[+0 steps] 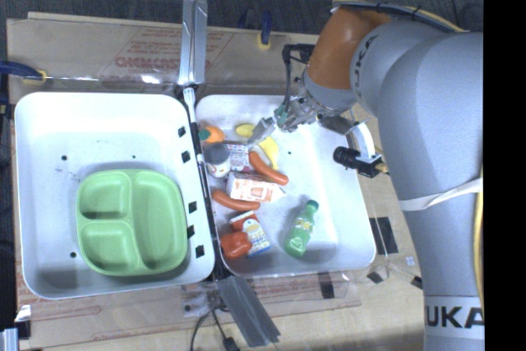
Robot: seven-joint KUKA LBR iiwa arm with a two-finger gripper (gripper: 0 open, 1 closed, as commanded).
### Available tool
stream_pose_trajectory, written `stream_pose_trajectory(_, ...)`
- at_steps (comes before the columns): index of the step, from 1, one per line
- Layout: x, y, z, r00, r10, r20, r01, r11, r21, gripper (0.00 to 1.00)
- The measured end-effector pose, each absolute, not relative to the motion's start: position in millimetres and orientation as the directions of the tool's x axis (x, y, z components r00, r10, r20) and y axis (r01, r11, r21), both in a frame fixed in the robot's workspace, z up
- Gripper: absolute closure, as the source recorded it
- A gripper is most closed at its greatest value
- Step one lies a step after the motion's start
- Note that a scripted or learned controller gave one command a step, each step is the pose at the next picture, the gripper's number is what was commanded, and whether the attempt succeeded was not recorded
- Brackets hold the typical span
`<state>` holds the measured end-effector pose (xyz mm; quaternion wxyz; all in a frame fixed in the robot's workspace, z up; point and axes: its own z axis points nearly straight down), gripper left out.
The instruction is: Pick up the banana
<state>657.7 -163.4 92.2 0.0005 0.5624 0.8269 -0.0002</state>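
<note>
The banana (pixel 269 150) is a small yellow piece in the upper middle of the right bin (pixel 345 201), wedged among other food items. My gripper (pixel 274 126) hangs just above and slightly behind it, at the end of the grey arm with its orange band (pixel 337 53). Nothing shows as held in the gripper. A round yellow fruit (pixel 245 130) lies just left of the gripper.
Around the banana lie an orange-red sausage (pixel 268 169), a can (pixel 217 160), a white carton (pixel 251 191), another sausage (pixel 228 200), a green bottle (pixel 301 230) and a red pepper (pixel 234 244). The left bin (pixel 49 127) holds a green divided plate (pixel 131 219).
</note>
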Motion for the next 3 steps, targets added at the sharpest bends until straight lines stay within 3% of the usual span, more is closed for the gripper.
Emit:
stream_pose_trajectory(1, 657.9, -162, 102, -0.373, 0.928, 0.001, 0.928, 0.373, -0.003, 1.0)
stream_pose_trajectory(2, 655.2, -125, 92, -0.299, 0.954, 0.003, 0.954, 0.299, -0.01, 1.0)
stream_pose_trajectory(3, 645.4, -66, 235, -0.216, 0.976, 0.0, 0.976, 0.216, 0.001, 1.0)
